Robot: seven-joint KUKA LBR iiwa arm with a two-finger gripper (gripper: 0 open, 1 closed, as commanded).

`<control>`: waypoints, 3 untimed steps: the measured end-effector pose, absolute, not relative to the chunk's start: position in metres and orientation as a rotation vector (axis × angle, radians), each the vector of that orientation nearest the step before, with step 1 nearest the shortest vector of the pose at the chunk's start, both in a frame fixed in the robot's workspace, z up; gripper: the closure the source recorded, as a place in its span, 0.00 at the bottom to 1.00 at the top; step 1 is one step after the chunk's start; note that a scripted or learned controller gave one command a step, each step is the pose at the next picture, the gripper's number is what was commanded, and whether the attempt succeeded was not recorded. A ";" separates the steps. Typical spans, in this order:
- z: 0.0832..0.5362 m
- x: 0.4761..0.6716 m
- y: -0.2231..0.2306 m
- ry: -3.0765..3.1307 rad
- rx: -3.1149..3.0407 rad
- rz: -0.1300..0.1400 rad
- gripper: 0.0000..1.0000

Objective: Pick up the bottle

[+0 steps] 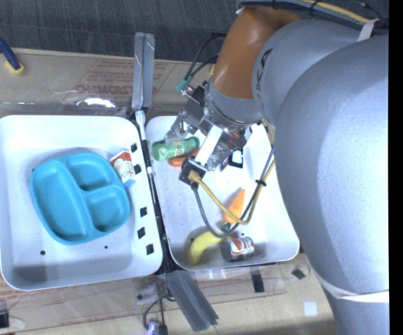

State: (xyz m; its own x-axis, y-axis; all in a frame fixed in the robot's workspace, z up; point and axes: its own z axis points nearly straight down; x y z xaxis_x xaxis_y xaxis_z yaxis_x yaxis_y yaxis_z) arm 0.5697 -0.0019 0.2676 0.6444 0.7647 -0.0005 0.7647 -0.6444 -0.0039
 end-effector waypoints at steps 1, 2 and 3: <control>0.190 0.523 0.007 -1.466 -2.775 0.011 0.00; 0.191 0.522 0.080 -1.437 -2.792 0.007 0.00; 0.106 0.575 0.145 -1.726 -2.629 -0.015 0.00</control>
State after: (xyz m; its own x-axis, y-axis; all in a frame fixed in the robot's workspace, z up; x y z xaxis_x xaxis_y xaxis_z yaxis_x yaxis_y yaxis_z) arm 0.5749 0.1452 0.1061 0.3976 0.9175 0.0061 0.9175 -0.3977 0.0079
